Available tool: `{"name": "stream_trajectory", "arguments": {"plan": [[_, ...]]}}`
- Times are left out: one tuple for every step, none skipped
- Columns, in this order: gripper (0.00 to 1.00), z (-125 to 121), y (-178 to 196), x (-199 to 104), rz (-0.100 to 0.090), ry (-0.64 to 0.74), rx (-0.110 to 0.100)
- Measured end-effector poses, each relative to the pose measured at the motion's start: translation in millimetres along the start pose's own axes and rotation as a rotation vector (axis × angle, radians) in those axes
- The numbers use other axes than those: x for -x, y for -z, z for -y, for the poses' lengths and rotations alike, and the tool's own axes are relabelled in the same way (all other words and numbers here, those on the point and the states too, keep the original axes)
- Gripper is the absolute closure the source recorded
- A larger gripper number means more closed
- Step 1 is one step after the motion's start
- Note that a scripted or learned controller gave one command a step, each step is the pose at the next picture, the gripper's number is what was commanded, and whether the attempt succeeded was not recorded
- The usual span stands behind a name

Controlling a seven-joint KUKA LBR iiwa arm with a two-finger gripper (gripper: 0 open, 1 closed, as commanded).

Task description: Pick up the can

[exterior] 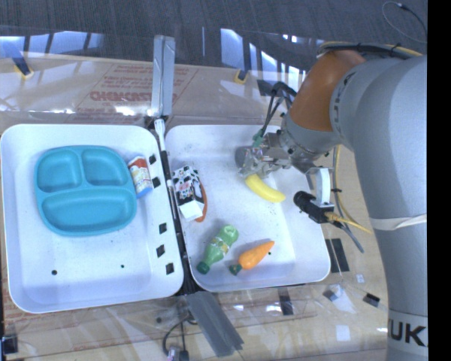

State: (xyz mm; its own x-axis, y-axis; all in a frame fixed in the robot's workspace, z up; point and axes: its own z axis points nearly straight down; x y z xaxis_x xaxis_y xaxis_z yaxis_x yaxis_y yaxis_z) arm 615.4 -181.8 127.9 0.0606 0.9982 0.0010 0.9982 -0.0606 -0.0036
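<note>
So the can [140, 177] is in the left bin [15, 277], lying on its side right up against the right edge of the blue divided plate [85, 190], near the wall between the two bins. Its long axis runs roughly top to bottom in the frame, tilted a bit, with the lower end leaning right. It's got a red and white label, but the writing is too small to read.

The gripper [257, 159] is over in the right bin [316, 265], upper middle of the frame, hanging just above the upper left end of the banana [264, 189]. Can't tell whether it's apart or closed, too much clutter around the wrist.

Also in the right bin: a black and white carton [186, 190] near the divider, a green bottle [217, 248] and a carrot [252, 256] toward the bottom. Faint reddish printing shows on the clear sheet [120, 89] behind the bins, unreadable. White "UK" letters sit on the arm [383, 149] at bottom right.
</note>
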Motion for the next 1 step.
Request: {"name": "stream_trajectory", "arguments": {"plan": [[1.0,39.2,205.8,-14.1,0.002,0.144,0.003]]}}
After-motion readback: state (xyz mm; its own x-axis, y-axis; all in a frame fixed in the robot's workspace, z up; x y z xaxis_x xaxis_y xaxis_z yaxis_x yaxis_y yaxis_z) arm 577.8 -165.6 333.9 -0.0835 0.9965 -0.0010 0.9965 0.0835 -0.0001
